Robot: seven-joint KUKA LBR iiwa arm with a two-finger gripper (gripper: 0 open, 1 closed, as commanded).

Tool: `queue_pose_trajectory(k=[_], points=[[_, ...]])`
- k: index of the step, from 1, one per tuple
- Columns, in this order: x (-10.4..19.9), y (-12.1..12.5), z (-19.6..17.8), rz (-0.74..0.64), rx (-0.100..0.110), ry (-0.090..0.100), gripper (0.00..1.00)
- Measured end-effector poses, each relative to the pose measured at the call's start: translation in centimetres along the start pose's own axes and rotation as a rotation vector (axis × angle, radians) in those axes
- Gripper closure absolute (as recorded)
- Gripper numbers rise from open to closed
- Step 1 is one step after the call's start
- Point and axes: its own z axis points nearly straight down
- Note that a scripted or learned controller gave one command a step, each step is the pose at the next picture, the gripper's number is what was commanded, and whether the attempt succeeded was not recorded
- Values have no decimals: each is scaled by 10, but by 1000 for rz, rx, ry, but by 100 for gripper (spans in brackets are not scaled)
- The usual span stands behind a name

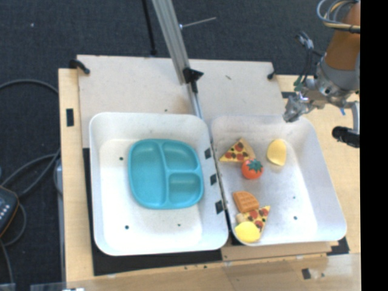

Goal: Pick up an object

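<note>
The right bin (315, 180) holds several toy foods: a pizza slice (237, 152), a red tomato (252, 169), a pale yellow piece (277, 152), a waffle-like brown piece (245, 201), a second small pizza slice (260, 216) and a yellow lemon (247, 231). My gripper (293, 111) hangs over the bin's far right corner, above and to the right of the yellow piece. Nothing shows between its fingers.
A blue divided plate (165, 173) lies in the left bin (109, 223). A slanted metal post (171, 35) rises from behind the bins' shared wall. The arm's orange band (344, 47) is at the upper right. Cables lie on the dark floor at left.
</note>
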Motion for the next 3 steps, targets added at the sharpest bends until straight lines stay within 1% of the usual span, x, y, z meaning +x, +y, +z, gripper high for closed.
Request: queue_pose_trajectory(k=[1,2,3], points=[[-2,1,-51,-1,-1,0,100],[58,-11,-54,-4,5,3,100],[103,-24,-59,-4,5,4,100]])
